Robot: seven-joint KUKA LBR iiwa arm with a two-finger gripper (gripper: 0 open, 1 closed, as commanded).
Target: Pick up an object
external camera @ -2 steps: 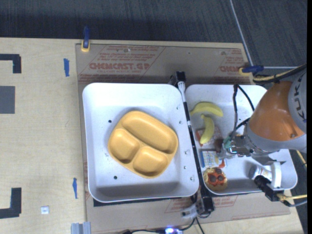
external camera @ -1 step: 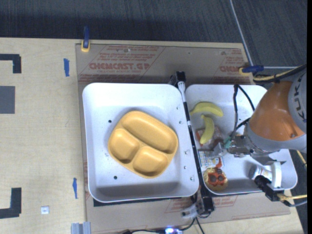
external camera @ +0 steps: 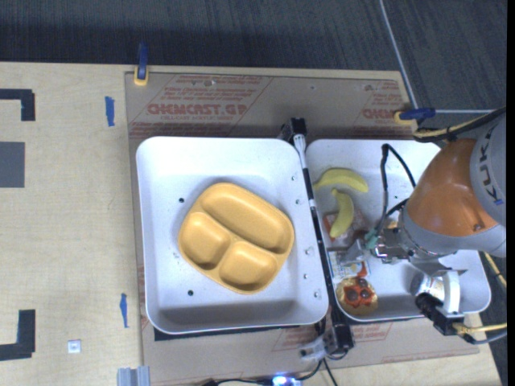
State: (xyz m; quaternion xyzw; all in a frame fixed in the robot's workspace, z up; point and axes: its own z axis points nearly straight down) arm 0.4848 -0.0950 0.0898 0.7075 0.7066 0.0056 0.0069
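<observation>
Camera view: L bin (external camera: 153,215) w/ yellow tray (external camera: 235,236)

A robotics lab — plywood bench (external camera: 64,240) with tape marks, clamps, cables, two white bins (external camera: 161,215).

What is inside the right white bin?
The right bin holds bananas and a small orange item. The arm covers part of its floor.

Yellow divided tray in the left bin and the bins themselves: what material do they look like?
Yellow divided tray: looks like moulded plastic, smooth and semi-gloss, with soft highlights on rounded compartment humps. Left bin and right bin: probably thin formed plastic, white, matte to satin, with rounded corners and small holes; painted metal can't be ruled out.
</observation>
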